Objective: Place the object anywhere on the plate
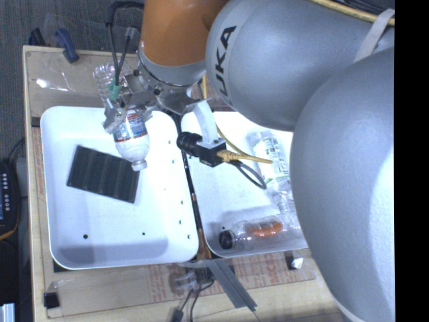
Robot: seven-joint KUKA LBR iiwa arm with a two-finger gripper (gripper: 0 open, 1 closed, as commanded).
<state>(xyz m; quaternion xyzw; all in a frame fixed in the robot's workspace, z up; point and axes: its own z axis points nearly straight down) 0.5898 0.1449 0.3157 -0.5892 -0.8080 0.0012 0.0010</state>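
A clear plastic water bottle (131, 138) with a blue and red label hangs cap-down over the back of the left bin (60, 240). My gripper (123, 115) is shut on its upper end, with the fingers on both sides of the bottle. The dark ribbed square plate (102, 174) lies flat on the left bin's floor, just left of and below the bottle's cap. The cap hangs near the plate's back right corner, slightly off it.
The right bin (214, 206) holds a clear bottle with orange contents (253, 232) at the front and another clear bottle (270, 151) at the back. A black cable connector (201, 147) hangs over the wall between the bins. The arm's big grey body covers the right side.
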